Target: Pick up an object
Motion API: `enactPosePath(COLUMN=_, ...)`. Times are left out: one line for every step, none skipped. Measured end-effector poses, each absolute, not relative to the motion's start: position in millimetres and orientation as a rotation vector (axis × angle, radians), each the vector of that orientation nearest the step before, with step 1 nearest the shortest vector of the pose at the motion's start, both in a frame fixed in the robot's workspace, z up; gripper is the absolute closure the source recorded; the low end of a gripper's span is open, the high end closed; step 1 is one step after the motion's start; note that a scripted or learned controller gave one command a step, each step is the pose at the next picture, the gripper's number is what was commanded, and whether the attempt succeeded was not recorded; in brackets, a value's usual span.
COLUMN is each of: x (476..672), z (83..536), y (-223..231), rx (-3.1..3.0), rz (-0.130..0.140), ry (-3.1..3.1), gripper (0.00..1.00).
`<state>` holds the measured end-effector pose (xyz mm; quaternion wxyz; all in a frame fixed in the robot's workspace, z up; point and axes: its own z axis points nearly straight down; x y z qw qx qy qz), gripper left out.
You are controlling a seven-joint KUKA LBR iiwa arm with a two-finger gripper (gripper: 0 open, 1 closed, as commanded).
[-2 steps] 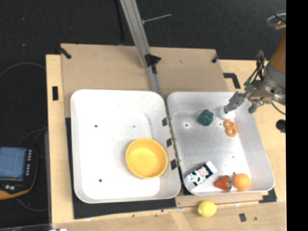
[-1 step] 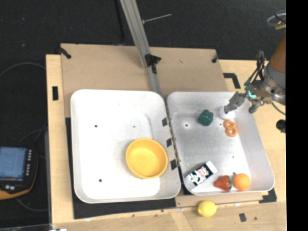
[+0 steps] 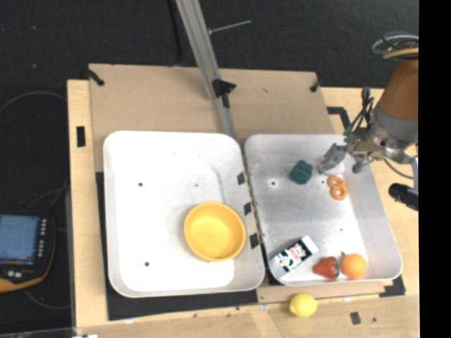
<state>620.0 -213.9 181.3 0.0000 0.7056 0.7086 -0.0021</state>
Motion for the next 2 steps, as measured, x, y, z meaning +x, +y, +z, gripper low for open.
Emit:
enactPosePath(x=615.7, z=119.1, y=-211.4, rx=2.222, rz=-0.008, ry=2.224, gripper=0.0)
enactPosePath(x=618.0, z=104.7, y=-213.5, rx=2.213, rz=0.0, ry=2.217, gripper=0.0)
